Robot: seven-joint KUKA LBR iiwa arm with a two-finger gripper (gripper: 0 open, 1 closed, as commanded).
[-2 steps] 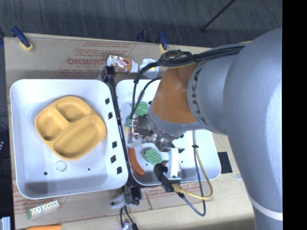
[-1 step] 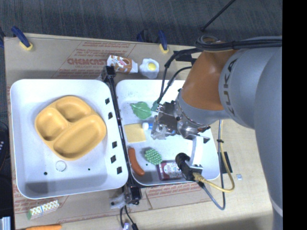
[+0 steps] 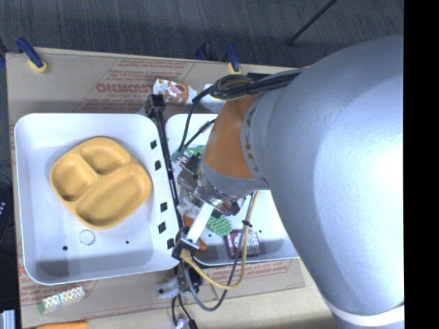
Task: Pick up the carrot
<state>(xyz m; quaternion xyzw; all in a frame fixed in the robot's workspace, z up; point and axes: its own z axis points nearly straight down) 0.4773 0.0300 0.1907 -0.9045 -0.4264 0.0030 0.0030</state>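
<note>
My arm [image 3: 329, 156] reaches in from the right and covers most of the right bin [image 3: 180, 123], so only that bin's left part and front strip are visible. My gripper [image 3: 203, 205] is down over the left part of this bin, close to the wall it shares with the left bin [image 3: 27, 204]. The wrist hides it from above, so I cannot tell how far open it is or whether it has hold of anything.

I cannot pick out the carrot for certain. A small orange-red bit [image 3: 199, 247] shows at the front of the right bin, just below my wrist, and it is too small to identify. A slim orange thing [image 3: 65, 324] lies at the lower edge of the view, outside both bins and in front of the left one. I cannot tell what that is either.

A green patterned piece [image 3: 221, 225] sits in the right bin beside my wrist. A dark red and white packet [image 3: 244, 242] lies near it toward the front wall. The left bin holds a yellow divided plate [image 3: 99, 180]. A small orange and white box [image 3: 171, 91] stands behind the bins on the brown cardboard sheet [image 3: 103, 70]. A green and white wrapper [image 3: 62, 298] lies on the sheet in front of the left bin.
</note>
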